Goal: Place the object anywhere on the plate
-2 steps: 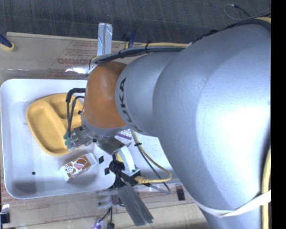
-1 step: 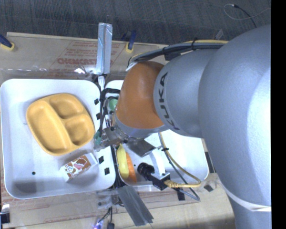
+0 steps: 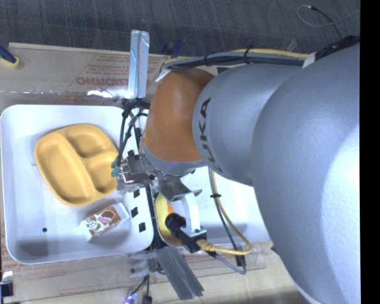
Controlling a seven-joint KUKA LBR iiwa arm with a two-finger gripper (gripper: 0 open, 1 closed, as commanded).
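Now the glossy yellow plate (image 3: 76, 162), with moulded compartments, lies in the left bin (image 3: 12, 170); a small printed carton (image 3: 105, 220) sits just below it. The claw's state cannot be told.

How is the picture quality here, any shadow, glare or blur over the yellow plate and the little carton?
In the camera view the lighting is even and soft: the yellow plate is sharp and free of glare, the small carton is sharp too, a faint shadow lies in the near corner of the left bin, and the arm, close to the lens, looms large and blocks most of the right bin.
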